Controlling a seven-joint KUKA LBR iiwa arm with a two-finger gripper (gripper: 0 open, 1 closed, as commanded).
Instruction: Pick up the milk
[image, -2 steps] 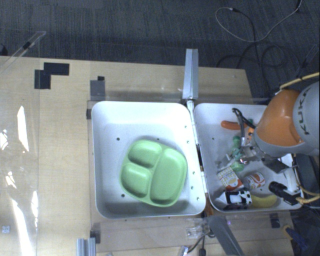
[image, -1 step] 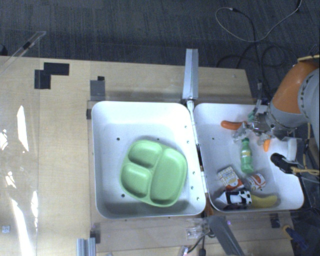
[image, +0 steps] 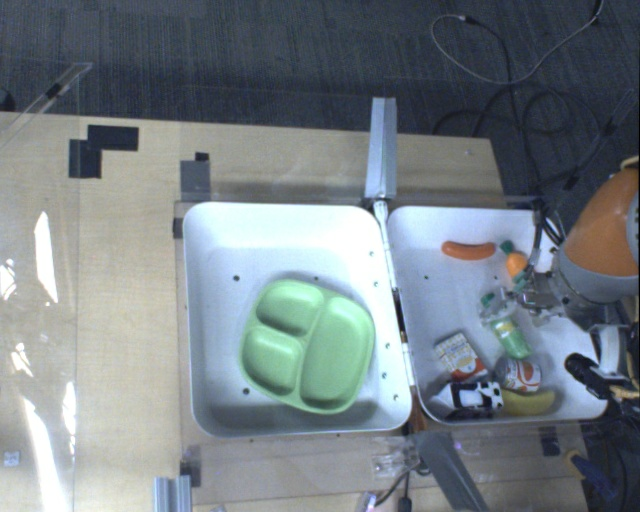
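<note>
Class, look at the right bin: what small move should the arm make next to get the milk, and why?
Probably slide the pincer toward the near-left corner of the right bin, over the milk. It hovers by the green bottle, while the black-and-white carton lies apart from it, beside the banana.

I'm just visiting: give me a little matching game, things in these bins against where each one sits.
Things:
1. green plate
2. sausage
3. banana
4. milk carton

Places:
A. far end of the right bin
B. near edge of the right bin, beside the milk carton
C. middle of the left bin
D. near edge of the right bin, black-and-white, left of the banana

Pairs: 1-C, 2-A, 3-B, 4-D
</note>
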